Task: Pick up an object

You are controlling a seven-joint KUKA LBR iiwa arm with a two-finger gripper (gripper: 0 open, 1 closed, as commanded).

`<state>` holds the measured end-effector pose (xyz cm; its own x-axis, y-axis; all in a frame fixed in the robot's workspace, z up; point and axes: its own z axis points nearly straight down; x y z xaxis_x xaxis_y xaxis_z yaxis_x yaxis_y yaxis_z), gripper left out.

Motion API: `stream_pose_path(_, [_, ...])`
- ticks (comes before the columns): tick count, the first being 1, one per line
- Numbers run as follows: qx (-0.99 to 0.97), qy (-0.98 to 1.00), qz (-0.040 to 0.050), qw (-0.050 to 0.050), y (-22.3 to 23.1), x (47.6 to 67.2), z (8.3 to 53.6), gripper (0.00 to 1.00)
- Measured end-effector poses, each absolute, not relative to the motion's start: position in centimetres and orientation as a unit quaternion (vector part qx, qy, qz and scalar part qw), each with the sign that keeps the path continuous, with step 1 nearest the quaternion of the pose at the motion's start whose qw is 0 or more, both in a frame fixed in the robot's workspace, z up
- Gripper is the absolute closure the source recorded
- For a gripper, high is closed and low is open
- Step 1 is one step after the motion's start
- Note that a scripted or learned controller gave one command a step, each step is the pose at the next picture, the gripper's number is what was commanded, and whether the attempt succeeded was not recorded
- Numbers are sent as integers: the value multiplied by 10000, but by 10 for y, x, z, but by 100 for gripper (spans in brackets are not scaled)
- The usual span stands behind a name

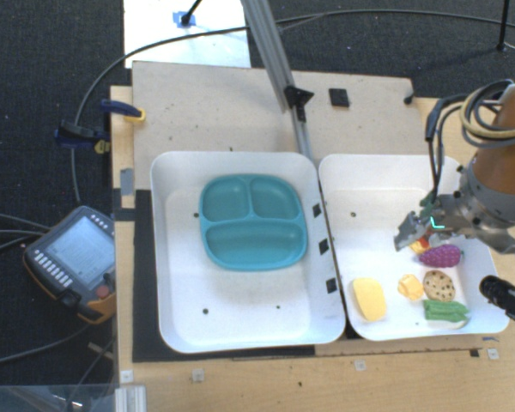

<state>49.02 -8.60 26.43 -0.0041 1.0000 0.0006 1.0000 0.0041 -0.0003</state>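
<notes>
Gripper [415, 233]: being held low over the right bin [360, 187]; finger state cannot be told.
Nearest object: purple grapes [441, 255], lying just beside the gripper.
Progress: nothing is being lifted yet; grasp and lift are judged outstanding.

No text, label, brand or number can be read anywhere; the screen of the handheld pendant [75, 256] is too blurred

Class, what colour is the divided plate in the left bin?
Teal blue; the divided plate shows clearly in the camera view.
</notes>
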Motion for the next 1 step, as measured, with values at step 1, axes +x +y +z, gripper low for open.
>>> stream_pose_path(1, [-7056, -7086, -5, -2, -86, 491, 265, 0])
